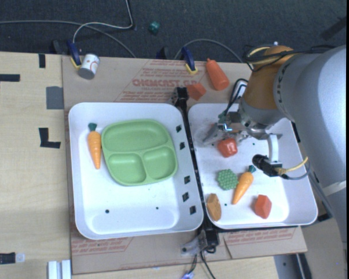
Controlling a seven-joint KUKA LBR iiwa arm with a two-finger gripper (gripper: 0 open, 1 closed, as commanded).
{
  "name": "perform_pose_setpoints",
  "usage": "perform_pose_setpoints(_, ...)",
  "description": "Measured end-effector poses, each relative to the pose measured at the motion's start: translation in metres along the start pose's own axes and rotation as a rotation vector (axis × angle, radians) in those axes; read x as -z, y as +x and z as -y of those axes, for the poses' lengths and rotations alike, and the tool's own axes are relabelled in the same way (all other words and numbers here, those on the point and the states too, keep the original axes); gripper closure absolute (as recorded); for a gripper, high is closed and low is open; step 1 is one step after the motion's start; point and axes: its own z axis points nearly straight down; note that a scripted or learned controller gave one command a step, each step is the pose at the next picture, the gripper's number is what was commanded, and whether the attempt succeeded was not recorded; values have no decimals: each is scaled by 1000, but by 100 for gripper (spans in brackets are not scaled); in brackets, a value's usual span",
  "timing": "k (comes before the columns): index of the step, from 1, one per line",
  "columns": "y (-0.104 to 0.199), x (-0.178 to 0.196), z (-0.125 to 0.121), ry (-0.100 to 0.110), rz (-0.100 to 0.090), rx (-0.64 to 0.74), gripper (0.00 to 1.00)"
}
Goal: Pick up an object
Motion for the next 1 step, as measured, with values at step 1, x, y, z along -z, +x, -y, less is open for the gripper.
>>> perform_pose_setpoints(1, 0, 10, 0, 0, 1, 0, 100)
